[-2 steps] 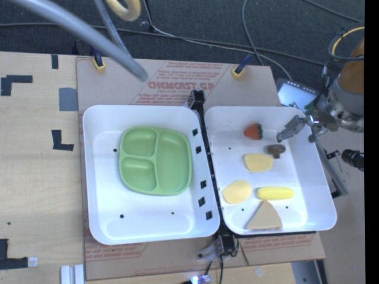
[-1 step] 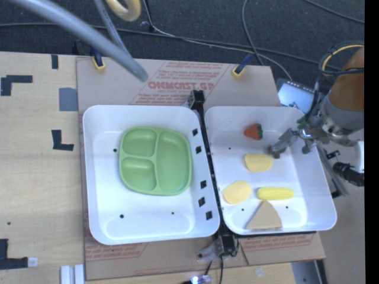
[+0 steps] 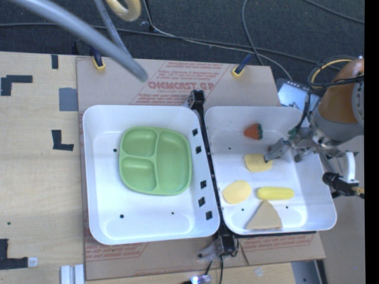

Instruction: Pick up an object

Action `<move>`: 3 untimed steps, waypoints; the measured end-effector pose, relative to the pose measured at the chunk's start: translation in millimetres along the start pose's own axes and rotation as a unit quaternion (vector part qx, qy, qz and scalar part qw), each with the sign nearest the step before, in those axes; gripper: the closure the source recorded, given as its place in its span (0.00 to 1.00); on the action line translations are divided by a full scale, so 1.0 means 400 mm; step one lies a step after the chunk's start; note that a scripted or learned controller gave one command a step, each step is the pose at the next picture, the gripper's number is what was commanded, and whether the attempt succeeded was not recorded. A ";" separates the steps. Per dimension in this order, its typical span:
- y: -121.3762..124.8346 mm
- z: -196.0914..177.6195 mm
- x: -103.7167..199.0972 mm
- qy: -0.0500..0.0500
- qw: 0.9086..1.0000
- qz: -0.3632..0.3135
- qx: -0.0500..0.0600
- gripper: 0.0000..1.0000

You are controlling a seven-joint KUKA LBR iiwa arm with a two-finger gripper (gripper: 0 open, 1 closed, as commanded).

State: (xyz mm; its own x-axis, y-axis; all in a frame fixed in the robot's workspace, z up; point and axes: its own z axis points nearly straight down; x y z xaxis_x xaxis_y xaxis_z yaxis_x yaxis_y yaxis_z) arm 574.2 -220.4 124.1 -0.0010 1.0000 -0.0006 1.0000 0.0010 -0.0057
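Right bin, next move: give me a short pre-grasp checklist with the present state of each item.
1. Targets present in the right white bin: red strawberry-like toy, pale yellow flat piece, round yellow piece, yellow corn-shaped toy, tan wedge. Ok.
2. Gripper positioned over a target: it sits at the pale yellow flat piece's right edge. Ok.
3. Something held between the fingers: cannot tell.
4. Neighbours apart from the target: strawberry toy and round piece lie separate. Ok.
5. Corn toy and tan wedge separated: they lie close, almost touching. Cannot tell.
6. Green divided plate lies in the left white bin, away from the arm. Ok.
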 end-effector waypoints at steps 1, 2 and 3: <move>0.002 0.100 0.000 -0.001 1.000 0.000 -0.003 0.00; 0.006 0.066 0.001 -0.002 1.000 -0.001 -0.006 1.00; 0.018 -0.090 -0.001 0.000 1.000 0.000 -0.005 1.00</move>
State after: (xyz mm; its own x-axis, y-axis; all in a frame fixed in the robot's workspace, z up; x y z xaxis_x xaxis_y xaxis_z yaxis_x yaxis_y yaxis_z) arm 581.5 -221.0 160.2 -0.0015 1.0000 -0.0011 1.0000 0.0015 0.0040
